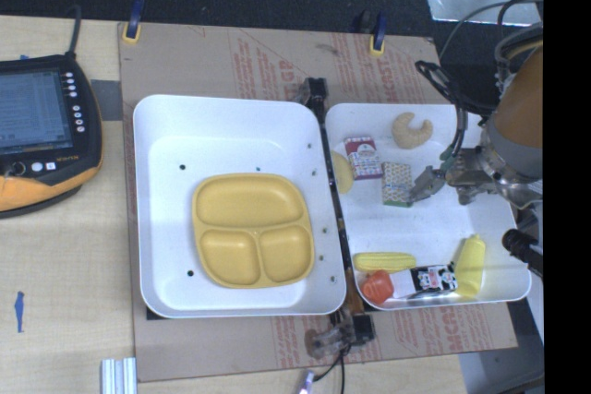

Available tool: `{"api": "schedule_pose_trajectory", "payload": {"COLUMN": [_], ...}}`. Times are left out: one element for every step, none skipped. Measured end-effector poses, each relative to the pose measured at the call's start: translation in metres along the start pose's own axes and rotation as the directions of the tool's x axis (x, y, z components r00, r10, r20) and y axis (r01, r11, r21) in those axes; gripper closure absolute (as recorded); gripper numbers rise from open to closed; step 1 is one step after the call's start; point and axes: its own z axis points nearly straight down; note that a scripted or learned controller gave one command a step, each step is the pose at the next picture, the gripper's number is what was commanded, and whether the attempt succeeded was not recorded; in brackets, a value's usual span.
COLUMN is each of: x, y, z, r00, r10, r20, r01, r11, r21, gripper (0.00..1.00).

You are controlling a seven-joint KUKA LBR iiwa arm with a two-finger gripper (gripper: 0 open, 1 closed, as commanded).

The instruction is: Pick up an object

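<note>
**Arm over right bin, nothing visibly gripped**

Far left of bench: teach pendant (42, 129), dark screen, orange underside, lying flat.

Left bin (162, 198): holds a yellow divided tray (251, 229), three compartments, sitting flat near the bin's middle.

Right bin (494, 226): along its left wall, a pale yellow piece (342, 172). Just right of that, a small red-and-white carton (363, 157), with a green speckled packet (398, 184) beside it and lower. Tan curved item (411, 130) near the top wall. Front edge, left to right: orange-red object (377, 288), yellow banana-like piece (384, 262) just above it, black-and-white labelled item (430, 280), yellow bottle-like object (470, 265), tilted.

Gripper (427, 185): reaches in from the right, hovering mid-bin, tip just beside the green speckled packet. Jaw spacing: cannot tell, the metal parts blur together. No object seen between them.
</note>
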Motion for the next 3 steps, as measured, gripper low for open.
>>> {"api": "schedule_pose_trajectory", "payload": {"x": [0.007,-0.017,-0.018], "y": [0.065,0.051,0.051], "z": [0.046,0.111,0.100], "r00": [1.000,1.000,1.000], "r10": [-0.002,0.000,-0.004], "r20": [0.002,0.002,0.003], "r01": [0.002,0.000,0.004], "r11": [1.000,1.000,1.000], "r21": [0.000,0.001,0.003], "gripper": [0.00,0.00,1.00]}}
